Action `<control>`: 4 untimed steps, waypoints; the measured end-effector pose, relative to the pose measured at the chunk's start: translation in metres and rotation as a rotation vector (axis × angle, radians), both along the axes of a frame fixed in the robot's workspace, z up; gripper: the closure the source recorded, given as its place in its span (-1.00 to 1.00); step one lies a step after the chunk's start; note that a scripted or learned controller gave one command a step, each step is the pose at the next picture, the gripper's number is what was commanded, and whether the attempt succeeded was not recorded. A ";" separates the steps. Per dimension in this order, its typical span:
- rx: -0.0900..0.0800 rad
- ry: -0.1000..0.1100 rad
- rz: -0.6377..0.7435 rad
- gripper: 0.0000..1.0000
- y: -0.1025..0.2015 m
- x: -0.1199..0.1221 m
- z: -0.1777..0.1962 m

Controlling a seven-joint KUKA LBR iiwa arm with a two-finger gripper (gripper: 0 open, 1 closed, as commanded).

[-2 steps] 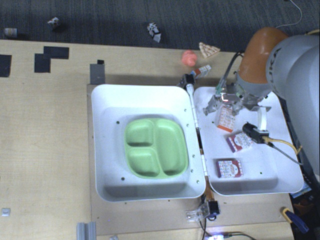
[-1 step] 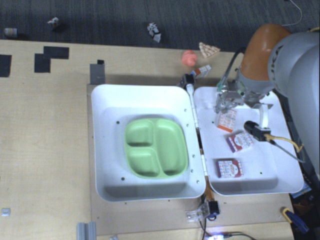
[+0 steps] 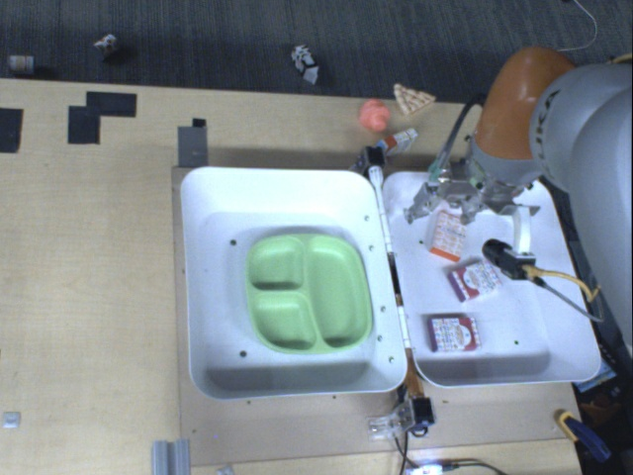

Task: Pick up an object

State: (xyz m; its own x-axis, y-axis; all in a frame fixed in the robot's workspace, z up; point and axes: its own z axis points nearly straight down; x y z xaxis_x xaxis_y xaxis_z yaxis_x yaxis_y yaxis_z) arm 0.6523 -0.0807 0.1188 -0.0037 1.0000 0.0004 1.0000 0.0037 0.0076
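Note:
In the right bin lie three small packets. An orange and white one sits near the bin's back left. A dark red one lies mid-bin, and another dark red one is nearer the front. My gripper hangs low over the back of this bin, just above and behind the orange and white packet. The grey wrist and its orange band hide what is under them. Nothing can be seen held.
The left bin holds a light green divided plate. Behind the bins on the bench lie a pink ball, a pizza-slice toy and a small tube. A grey block stands at the left bin's back corner.

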 end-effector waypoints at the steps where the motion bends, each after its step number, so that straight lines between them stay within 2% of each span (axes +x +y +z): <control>1: -0.001 0.002 -0.002 -1.00 -0.013 -0.071 -0.032; 2: -0.001 -0.005 0.000 1.00 -0.013 -0.068 -0.020; 3: -0.001 -0.005 0.000 -1.00 -0.013 -0.068 -0.020; 4: -0.001 -0.009 0.002 1.00 -0.012 -0.067 -0.009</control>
